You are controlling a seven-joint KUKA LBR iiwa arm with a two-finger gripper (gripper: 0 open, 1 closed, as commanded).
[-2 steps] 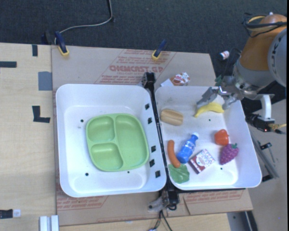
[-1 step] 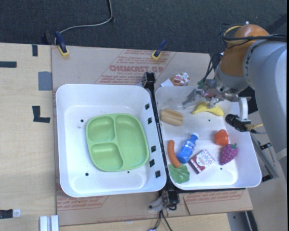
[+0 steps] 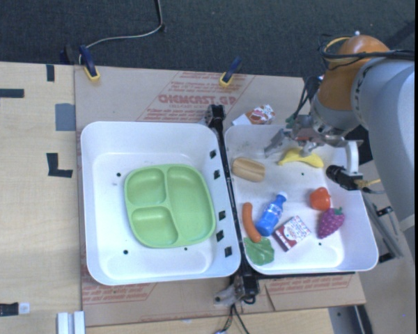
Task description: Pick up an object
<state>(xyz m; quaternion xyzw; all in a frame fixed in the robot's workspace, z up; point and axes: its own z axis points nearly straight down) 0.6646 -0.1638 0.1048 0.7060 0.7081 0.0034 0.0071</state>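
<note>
I see the pincer [image 3: 290, 142] low over the right bin [image 3: 362, 256], at about one o'clock in it, hovering just above the banana [image 3: 301, 159]; whether it is wide or narrow I cannot tell. The hot dog bun [image 3: 248, 169] lies at nine o'clock from the banana. The green tray [image 3: 170, 205] sits in the left bin [image 3: 101, 186].

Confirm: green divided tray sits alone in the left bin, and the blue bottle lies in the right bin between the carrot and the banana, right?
Not quite. The camera view shows the blue bottle between the carrot and the red-and-white packet, not the banana, which lies farther back by the end effector. The green divided tray does sit alone in the left bin.
</note>
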